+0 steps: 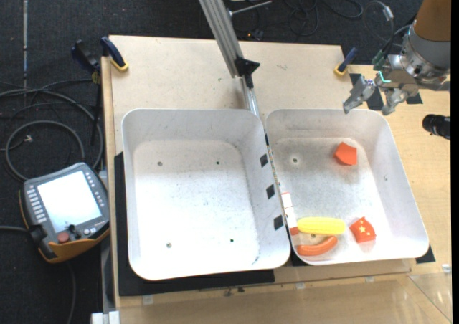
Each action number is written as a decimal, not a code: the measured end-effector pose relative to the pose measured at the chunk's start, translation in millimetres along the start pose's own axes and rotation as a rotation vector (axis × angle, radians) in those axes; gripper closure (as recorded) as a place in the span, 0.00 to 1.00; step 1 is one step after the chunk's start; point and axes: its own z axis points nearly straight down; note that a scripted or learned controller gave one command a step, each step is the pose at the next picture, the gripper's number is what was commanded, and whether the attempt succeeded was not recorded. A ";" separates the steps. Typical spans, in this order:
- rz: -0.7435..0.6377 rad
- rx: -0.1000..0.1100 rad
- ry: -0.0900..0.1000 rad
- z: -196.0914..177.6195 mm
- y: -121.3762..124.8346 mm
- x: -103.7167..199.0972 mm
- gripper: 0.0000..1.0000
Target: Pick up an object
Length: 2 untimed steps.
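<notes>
Orange and blocky, a small plastic chunk (346,153) sits alone in the upper half of the right shallow white bin (401,179), its faces flat and its top edge cut at a slant, resting on the speckled floor well apart from the other pieces. Near the front wall of the same bin a yellow banana-shaped toy (320,226) lies across an orange-red curved sausage-like piece (316,246), the two touching, and just to their right stands a small red block with a yellow mark (363,230). Beyond the far right corner of that bin, above the wooden bench top (186,72), hangs the grey two-finger gripper (367,97), its fingers spread apart with nothing between them, carried by the grey wrist under the orange band. Beside it, the left shallow white bin (136,172) shares the middle wall. On the dark floor at left lies a grey handheld control pendant with a pale screen (64,208).
</notes>
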 end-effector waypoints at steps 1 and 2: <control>-0.002 -0.004 -0.002 -3.0 0.7 0.2 0.00; 0.001 0.001 -0.001 43.2 -6.6 0.1 0.00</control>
